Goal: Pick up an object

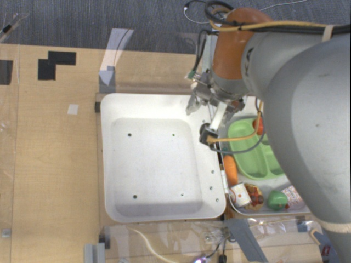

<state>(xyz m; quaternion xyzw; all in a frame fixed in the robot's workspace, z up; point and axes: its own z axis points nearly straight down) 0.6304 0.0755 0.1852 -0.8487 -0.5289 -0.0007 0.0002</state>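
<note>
With the pincer (200, 109) splayed apart and holding nothing above the wall between the bins, it should, I judge, drop squarely over the carrot (231, 170) lying just beyond that wall, beside the green tray (256, 156).

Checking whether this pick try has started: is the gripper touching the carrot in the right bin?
Apart. The camera view shows the gripper above the bins' shared edge, with bare white rim between it and the carrot lower down.
</note>
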